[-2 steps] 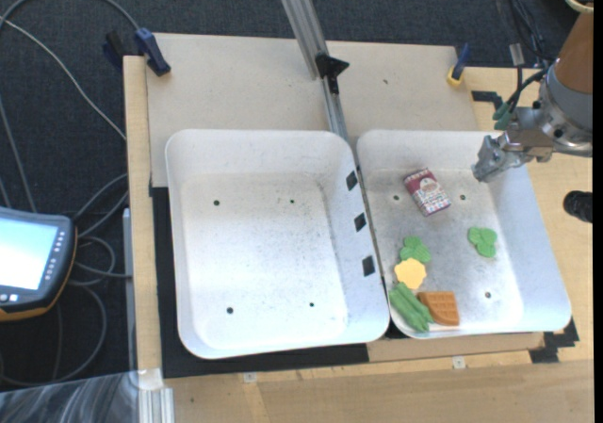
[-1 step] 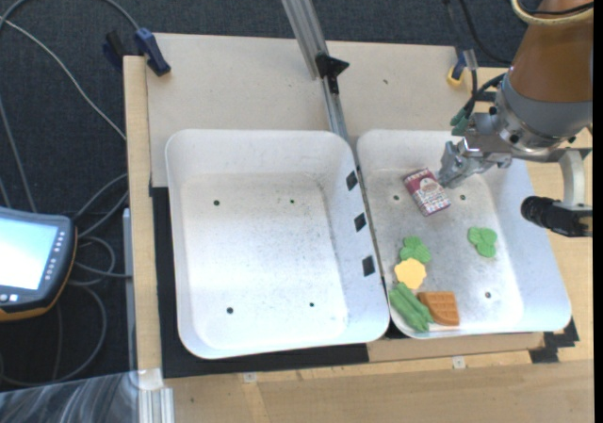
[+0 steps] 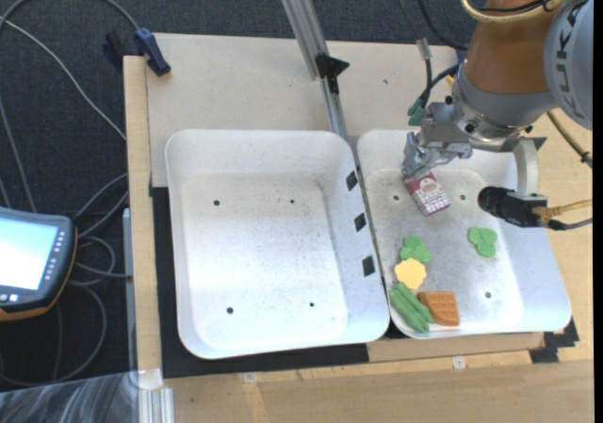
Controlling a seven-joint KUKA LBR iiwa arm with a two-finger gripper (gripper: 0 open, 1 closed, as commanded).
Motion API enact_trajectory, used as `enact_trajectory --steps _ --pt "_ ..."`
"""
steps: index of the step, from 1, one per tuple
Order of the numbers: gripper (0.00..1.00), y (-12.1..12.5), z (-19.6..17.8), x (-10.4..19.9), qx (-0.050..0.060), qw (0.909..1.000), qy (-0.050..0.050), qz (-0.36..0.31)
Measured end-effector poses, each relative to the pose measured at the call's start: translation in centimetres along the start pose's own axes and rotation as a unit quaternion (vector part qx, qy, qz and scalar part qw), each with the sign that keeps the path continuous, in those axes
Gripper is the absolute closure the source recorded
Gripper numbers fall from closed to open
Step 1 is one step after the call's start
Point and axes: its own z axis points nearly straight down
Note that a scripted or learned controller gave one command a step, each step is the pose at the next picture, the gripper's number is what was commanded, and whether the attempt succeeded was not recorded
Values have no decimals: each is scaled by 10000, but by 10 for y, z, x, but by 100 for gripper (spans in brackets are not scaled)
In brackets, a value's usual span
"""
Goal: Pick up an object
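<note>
The gripper (image 3: 418,170) is low in the right bin (image 3: 528,313), its fingers closed on the top of a small red-and-white packet (image 3: 430,195); green pieces (image 3: 482,240), a yellow piece (image 3: 410,272) and an orange block (image 3: 440,307) lie nearer the front

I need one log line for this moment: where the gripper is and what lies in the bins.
gripper: right bin, over red-white packet | grasp: unclear | also in bin: two green pieces, yellow piece, green pod, orange block
</note>
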Motion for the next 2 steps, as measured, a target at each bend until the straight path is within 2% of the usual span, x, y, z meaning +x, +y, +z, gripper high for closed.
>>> enact_trajectory --steps 1,2 --pt "100 22 19 53 1 10000 -1 1" --pt "100 20 32 108 29 10000 4 0"
